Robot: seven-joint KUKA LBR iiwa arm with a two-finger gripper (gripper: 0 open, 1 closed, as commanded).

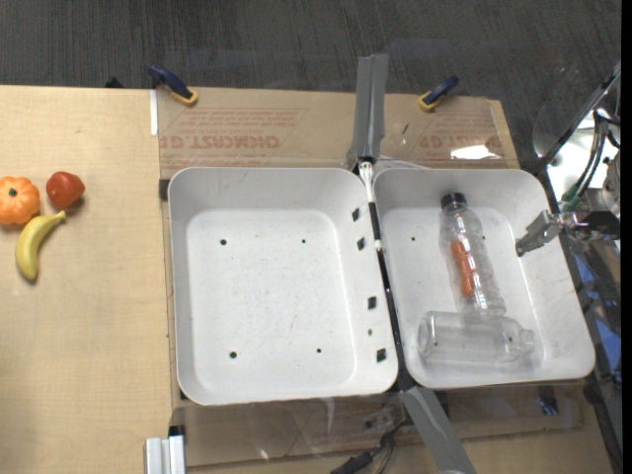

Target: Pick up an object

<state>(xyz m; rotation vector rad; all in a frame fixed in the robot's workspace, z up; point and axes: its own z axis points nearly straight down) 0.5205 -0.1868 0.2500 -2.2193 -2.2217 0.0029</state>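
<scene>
In the right bin (553, 358) a clear plastic bottle (468, 257) with a dark cap and an orange label lies lengthwise, cap toward the back. Across the bin's front lies a clear glass jar (476, 338) on its side, touching the bottle's base. My gripper (536, 233) hangs at the right bin's right rim, reaching in from the right. It is to the right of the bottle and apart from it, with nothing seen in it.
The left bin (272, 289) stands beside the right one, and a grey divider strip (369, 107) runs between them. On the wooden table at far left sit an orange (17, 201), a red fruit (64, 190) and a banana (34, 246). Two clamps (172, 84) hold the cardboard at the back.
</scene>
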